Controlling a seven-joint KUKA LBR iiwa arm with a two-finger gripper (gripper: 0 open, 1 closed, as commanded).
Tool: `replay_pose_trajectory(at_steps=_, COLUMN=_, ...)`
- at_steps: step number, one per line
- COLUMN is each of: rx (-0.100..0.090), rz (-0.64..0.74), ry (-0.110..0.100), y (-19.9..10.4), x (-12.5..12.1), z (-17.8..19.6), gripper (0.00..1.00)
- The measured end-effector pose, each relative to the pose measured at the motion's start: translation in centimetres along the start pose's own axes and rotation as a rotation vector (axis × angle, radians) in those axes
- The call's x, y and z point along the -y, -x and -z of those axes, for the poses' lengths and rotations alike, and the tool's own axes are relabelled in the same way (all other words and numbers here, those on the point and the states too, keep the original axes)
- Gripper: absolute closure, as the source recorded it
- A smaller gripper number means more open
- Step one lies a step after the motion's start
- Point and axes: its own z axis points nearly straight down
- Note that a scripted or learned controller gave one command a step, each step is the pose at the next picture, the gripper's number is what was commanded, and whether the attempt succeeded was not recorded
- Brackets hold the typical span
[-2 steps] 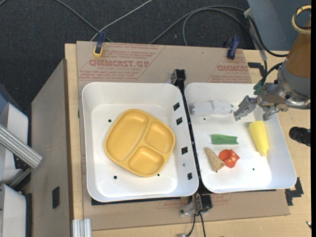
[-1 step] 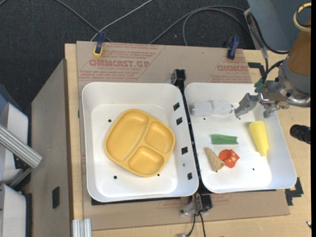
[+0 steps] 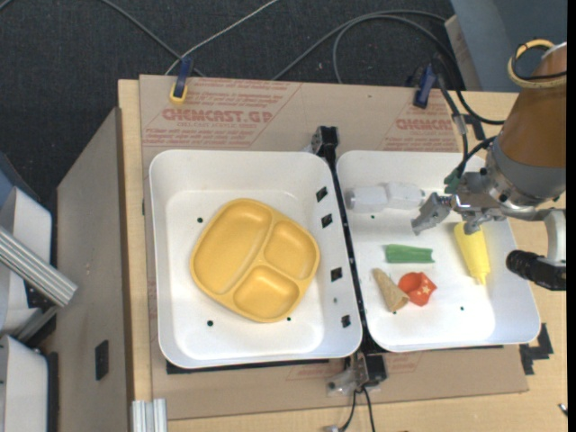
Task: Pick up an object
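Observation:
The right bin (image 3: 513, 327) holds several items: a white object (image 3: 385, 196) at the back, a green strip (image 3: 409, 254) in the middle, a red piece (image 3: 418, 287), a tan cone (image 3: 390, 291) and a yellow corn-like piece (image 3: 474, 252). My gripper (image 3: 452, 220) hangs over the back right part of this bin, just right of the white object and above the yellow piece's top end. Its fingers stand spread, open, with nothing between them.
The left bin (image 3: 171, 241) carries a yellow compartment plate (image 3: 255, 259). A black divider with clips (image 3: 335, 232) runs between the bins. Cables and blue clamps (image 3: 183, 88) lie at the back of the cardboard sheet.

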Motion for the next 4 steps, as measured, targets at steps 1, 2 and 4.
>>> replay_pose_trajectory(at_steps=1, rx=0.0, rz=0.0, ry=0.001, y=-0.3, x=-0.2, z=-4.2, gripper=0.0)
replay_pose_trajectory(at_steps=2, rx=0.0, rz=-0.001, ry=-0.002, y=-0.3, x=-0.2, z=-10.6, gripper=0.0)
replay_pose_trajectory(at_steps=4, rx=0.003, rz=0.002, ry=0.013, y=-0.5, x=-1.3, z=-3.0, gripper=1.0)
